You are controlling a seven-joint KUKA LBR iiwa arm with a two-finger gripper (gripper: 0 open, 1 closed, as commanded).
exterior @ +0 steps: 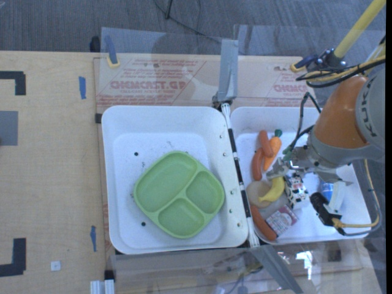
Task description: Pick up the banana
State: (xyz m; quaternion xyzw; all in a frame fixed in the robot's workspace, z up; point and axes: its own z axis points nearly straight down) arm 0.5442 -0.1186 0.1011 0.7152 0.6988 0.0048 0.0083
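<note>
The yellow banana (pixel 274 190) lies in the right bin (pixel 245 124), curved, its lower end resting on a tan round object (pixel 254 195). My gripper (pixel 286 166) hangs just above the banana's upper end, below the arm's orange band (pixel 343 118). From this angle I cannot see whether it touches the banana.
Two orange carrots (pixel 267 147) lie just left of the gripper. A black-and-white spotted item (pixel 297 192), a pink packet (pixel 281 219), a red sausage (pixel 263 225) and a blue-white item (pixel 329 192) crowd around the banana. A green divided plate (pixel 179 195) sits in the left bin (pixel 122 139).
</note>
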